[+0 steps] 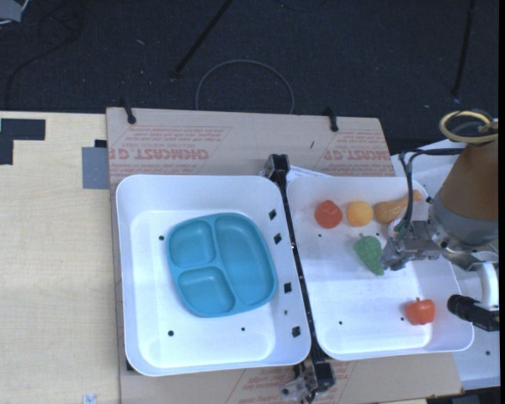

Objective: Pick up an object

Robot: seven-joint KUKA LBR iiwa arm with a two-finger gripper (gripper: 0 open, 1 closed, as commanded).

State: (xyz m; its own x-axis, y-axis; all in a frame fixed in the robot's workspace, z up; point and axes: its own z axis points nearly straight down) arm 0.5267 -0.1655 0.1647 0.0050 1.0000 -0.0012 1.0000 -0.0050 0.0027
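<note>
The scene is lit evenly and fairly brightly from above, so that the two shallow white plastic bins are rendered near to overexposure, with little detail kept in their walls. Only faint, soft shadows are cast, as under the light blue divided plastic plate, while the dark floor beyond the bench is left dim. The picture is slightly soft and grainy throughout, and small items are not sharply resolved.

My arm at the frame's right edge is a broad orange band tapering upward over a grey wrist. A black cable loops along my upper left side. My jaws are small, grey, metallic.
</note>
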